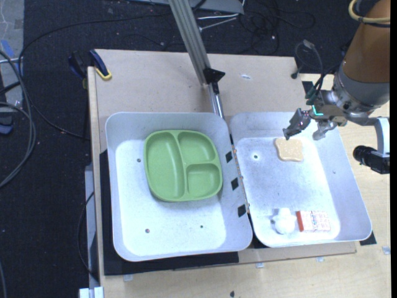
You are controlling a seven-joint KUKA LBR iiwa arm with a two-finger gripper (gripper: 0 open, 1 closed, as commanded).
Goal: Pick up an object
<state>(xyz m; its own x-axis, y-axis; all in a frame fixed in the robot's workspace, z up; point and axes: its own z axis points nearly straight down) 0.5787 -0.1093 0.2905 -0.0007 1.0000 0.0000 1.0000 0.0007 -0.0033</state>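
Gripper (308, 127): fingers spread apart, nothing between them, poised just above the toast's far edge
Toast slice (289, 149): lies flat in the right bin (347, 185), far half
Handling: likely light, stiff, slightly crumbly; pinch across opposite edges
Left bin (124, 185): holds a green divided plate (183, 165)

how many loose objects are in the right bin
3. A tan toast-shaped piece lies near the far end, just below the gripper. A small white lump and a red-and-white packet sit side by side near the front edge. Nothing appears hidden.
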